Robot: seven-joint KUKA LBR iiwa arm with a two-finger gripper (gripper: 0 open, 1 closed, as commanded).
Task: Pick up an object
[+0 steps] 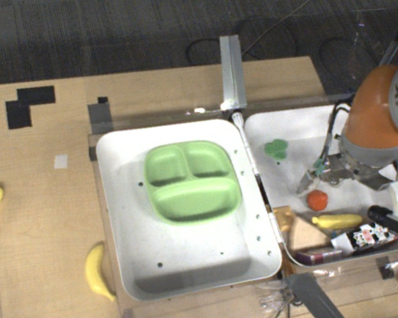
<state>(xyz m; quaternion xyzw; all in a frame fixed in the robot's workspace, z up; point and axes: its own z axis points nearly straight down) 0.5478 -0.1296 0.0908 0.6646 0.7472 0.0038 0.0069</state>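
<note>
The small red-orange ball [318,200] lies in the right bin [290,122], just under the gripper [319,176]. It looks light, smooth and round, so it may roll away; I think the fingers should close across its middle. Being round, it has no long axis and points nowhere. I cannot tell the gripper's state. Nearer lies a yellow banana [336,221], farther a green piece [277,149].
</note>
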